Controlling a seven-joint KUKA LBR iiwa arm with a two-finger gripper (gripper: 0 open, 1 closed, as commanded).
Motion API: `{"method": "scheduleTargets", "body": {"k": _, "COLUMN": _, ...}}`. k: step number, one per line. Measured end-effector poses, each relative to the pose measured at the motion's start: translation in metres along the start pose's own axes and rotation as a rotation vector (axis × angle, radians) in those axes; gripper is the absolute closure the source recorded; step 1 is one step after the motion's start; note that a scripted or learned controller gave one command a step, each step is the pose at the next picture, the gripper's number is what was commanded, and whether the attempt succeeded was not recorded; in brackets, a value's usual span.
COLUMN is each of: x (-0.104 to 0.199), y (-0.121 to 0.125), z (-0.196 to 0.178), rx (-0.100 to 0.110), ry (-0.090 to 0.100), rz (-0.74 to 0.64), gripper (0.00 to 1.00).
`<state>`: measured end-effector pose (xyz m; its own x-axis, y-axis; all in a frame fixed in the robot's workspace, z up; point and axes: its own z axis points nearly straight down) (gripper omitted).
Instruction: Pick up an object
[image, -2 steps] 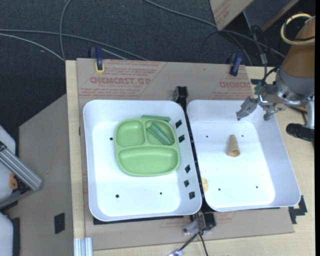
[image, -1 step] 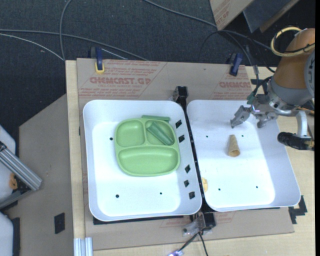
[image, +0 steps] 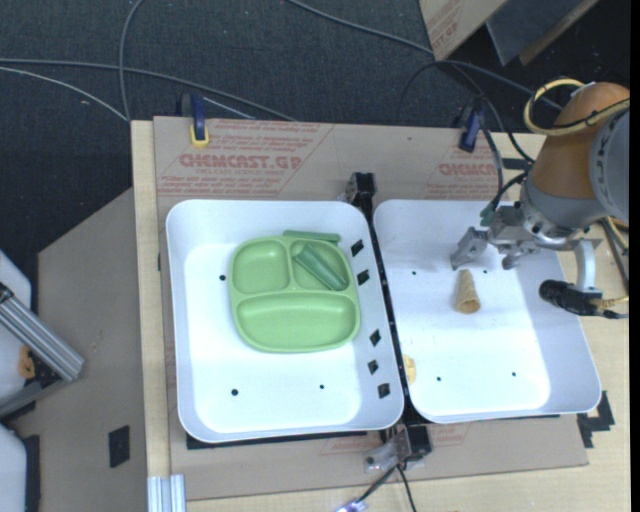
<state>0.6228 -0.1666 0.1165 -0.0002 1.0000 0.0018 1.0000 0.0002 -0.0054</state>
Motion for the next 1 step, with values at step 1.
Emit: {"method": "scheduleTargets", "body": {"k": 1, "x": 0.0009, "y": -0.0003, "z": 0.0335, "rx": 0.000, "ry": 0.000, "rz": 0.000, "gripper": 0.00}}
